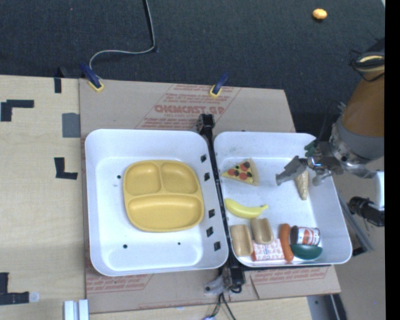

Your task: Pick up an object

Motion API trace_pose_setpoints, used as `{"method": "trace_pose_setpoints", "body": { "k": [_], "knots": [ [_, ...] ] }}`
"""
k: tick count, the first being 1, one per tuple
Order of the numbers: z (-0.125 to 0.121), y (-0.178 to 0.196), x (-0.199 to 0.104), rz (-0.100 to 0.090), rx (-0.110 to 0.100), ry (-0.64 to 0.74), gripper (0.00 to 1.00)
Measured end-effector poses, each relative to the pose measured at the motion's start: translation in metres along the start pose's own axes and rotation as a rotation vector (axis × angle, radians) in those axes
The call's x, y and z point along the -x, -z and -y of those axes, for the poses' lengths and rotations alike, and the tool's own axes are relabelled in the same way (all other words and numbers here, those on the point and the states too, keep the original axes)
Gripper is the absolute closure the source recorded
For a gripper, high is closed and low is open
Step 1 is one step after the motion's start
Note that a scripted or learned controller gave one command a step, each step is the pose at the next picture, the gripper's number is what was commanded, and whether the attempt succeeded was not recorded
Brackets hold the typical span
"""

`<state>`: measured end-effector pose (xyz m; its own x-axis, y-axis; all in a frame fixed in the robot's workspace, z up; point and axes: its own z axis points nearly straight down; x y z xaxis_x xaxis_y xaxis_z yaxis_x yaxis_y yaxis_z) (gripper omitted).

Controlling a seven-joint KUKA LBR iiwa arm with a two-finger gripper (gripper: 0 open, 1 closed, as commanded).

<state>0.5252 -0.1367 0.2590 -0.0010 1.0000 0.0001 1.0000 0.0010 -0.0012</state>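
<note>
Right white plastic bin (325, 206), nearest row along its 6 o'clock wall: two tan bread-roll toys (251, 235) side by side, a red-and-white printed packet (269, 251) just below them, an orange-red sausage toy (285, 240) lying roughly upright in frame, a small red-labelled can (307, 236) at its 3 o'clock, and a teal rounded piece (306, 252) touching the can's lower side. Up from the rolls, a yellow plastic banana (245, 209) lies near the divider. Further back, a triangular pizza-slice toy (242, 172) with red and dark toppings sits at the bin's 10 o'clock. At the bin's 2 o'clock, a pale beige elongated piece (302, 185) lies near the right wall. The metal two-finger gripper (305, 170) is right over it, fingers (286, 172) spread apart, nothing visibly clamped between them; contact with the beige piece can't be judged. Grey arm with orange band (365, 112) comes in from 3 o'clock. Left white plastic bin (100, 206) holds a yellow three-compartment plate (164, 195), centred. Both bins sit on a cardboard sheet (181, 109) held by two blue-yellow clamps (92, 79) at 12 o'clock. Farthest out, a small orange ball (319, 14) on the dark floor.
</note>
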Motion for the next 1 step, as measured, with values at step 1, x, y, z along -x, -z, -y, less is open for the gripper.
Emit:
{"method": "trace_pose_setpoints", "body": {
  "k": [1],
  "knots": [
    [-0.0609, -0.17, -0.0193, 0.0, 0.002, 0.001, 0.0]
  ]
}}
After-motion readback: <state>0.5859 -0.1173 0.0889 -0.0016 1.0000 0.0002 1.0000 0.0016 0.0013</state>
